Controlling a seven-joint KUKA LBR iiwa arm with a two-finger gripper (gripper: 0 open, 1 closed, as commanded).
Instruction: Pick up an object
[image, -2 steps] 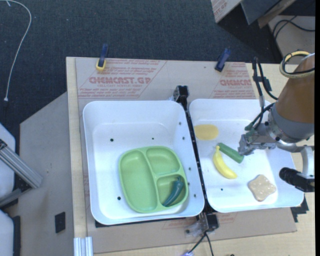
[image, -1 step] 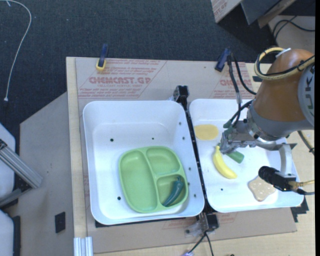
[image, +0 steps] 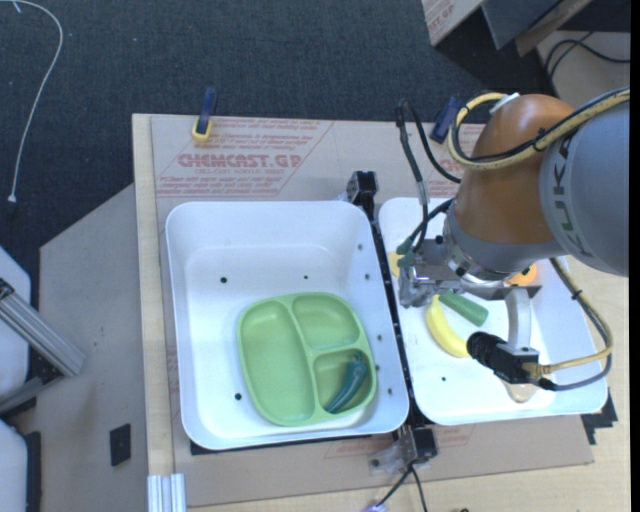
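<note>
The counter (image: 250, 155) is a brown board with red lettering printed across its far part, and it carries two shallow white bins side by side. A blue and yellow clamp (image: 205, 115) grips its far edge.

The arm (image: 545, 165) comes in from the right, a grey link ending in a large orange dome that hangs over the far part of the right bin (image: 480, 400). Black and yellow cables loop around the dome and trail down to the right.

The left bin (image: 215, 255) is the bigger white expanse in view. A green divided plate (image: 280, 355) lies in its near half, with one long compartment on the left and two smaller ones on the right. A dark teal curved object (image: 347, 385) rests in the near right compartment, its upper end leaning toward the plate's rim.

In the right bin, the gripper (image: 425, 285) sits below the dome, close to the bin's left wall. Whether the fingers are spread or pressed together cannot be told, since the wrist hides them.

A yellow banana (image: 446, 333) lies just near of the gripper, pointing toward the near right. A green cylindrical piece (image: 466, 307) lies just beside the banana, on its far right side. A small orange object (image: 524, 277) peeks out from under the dome's right edge.
</note>
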